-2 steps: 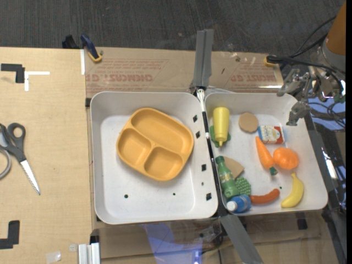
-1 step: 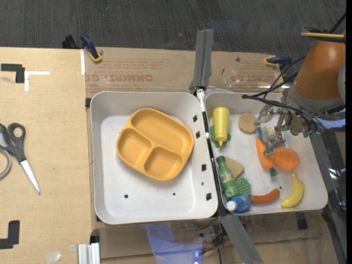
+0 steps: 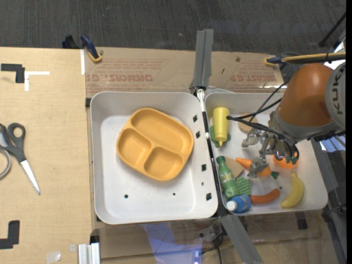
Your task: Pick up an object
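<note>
We are seeing the arm (image 3: 311, 100) reaching in from the right and bending down over the right bin (image 3: 313, 202), its gripper (image 3: 263, 157) hanging just above an orange carrot-like piece (image 3: 263, 172). We cannot tell how the gripper is set. A yellow bottle (image 3: 220, 124), green bottle (image 3: 226, 175) and banana (image 3: 293, 191) are lying nearby. The yellow divided plate (image 3: 154, 143) is sitting in the left bin (image 3: 104, 202).

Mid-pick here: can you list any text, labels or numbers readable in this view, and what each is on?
"KU", partial white letters: on the arm at the right edge.
Red print on the cardboard sheet behind the bins: upside down, too blurred to read.
Label on the green bottle: too small to read.
</note>
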Controlling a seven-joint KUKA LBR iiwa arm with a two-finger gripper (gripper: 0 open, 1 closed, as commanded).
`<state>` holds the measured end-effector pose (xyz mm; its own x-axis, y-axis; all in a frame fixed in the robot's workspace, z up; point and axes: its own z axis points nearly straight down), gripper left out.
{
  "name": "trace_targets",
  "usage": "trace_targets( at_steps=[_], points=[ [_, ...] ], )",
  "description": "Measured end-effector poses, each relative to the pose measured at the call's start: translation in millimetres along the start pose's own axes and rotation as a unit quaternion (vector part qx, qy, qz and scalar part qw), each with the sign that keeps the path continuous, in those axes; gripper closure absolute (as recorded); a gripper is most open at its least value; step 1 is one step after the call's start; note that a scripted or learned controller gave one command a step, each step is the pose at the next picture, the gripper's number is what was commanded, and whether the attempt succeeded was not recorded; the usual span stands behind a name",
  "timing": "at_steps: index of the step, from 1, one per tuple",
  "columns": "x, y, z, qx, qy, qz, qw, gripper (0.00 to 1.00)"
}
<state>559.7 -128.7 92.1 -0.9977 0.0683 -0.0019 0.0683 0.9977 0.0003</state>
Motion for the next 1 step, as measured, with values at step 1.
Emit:
trace_targets(
  at_steps=[1],
  points=[
    [-1.4,1.1,-9.7,0.000,-0.002,-0.002,1.0000,1.00]
  ],
)
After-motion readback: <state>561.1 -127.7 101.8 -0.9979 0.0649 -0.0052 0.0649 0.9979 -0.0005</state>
